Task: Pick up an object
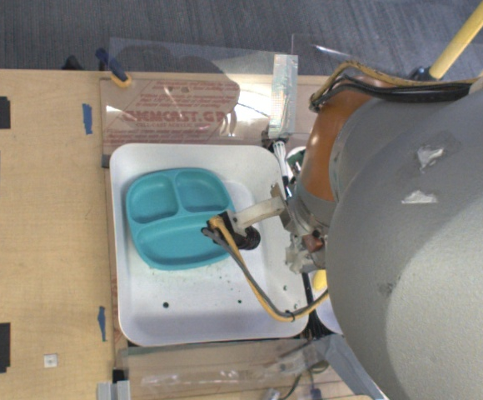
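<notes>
A teal divided plate (177, 217) with three compartments lies in the left half of the white bin (191, 319). Nothing lies in its compartments. My gripper (302, 244) hangs over the bin's right rim, just right of the plate, and is mostly covered by the wrist with its orange band (325, 152). The big grey arm (425, 232) hides the whole right side of the view, including the second bin. A few small dark specks (166, 305) dot the bin floor in front of the plate.
A clear plastic sheet with red print (175, 111) lies behind the bin. Brown board (42, 223) with black markings and bits of blue tape (87, 118) covers the bench to the left.
</notes>
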Controlling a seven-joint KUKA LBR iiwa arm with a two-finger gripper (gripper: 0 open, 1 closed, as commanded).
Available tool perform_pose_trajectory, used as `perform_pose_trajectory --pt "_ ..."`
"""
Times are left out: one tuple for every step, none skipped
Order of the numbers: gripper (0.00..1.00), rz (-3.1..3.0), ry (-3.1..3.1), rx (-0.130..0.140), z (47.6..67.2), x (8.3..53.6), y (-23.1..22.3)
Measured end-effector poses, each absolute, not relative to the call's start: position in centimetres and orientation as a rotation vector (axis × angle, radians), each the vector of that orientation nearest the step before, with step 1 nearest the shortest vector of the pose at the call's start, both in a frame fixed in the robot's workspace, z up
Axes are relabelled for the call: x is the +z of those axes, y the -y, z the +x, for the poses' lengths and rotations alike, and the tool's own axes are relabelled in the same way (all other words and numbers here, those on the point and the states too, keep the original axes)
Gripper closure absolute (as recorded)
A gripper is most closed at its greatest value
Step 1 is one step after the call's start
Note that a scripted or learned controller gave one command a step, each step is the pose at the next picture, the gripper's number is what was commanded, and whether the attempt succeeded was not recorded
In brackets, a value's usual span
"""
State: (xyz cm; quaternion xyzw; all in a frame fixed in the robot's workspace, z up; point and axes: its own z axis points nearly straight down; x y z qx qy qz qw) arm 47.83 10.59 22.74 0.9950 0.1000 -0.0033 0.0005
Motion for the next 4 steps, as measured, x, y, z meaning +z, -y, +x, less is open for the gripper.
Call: perform_pose_trajectory --pt "1.0 3.123 -0.323 -0.016 47.6 13.7 -16.5" --pt "1.0 3.13 -0.325 0.013 48.1 27.1 -20.2" --pt "1.0 3.059 -0.718 -0.011 47.8 21.7 -20.8" --pt "1.0 3.127 -0.364 0.008 48.1 9.1 -22.6"
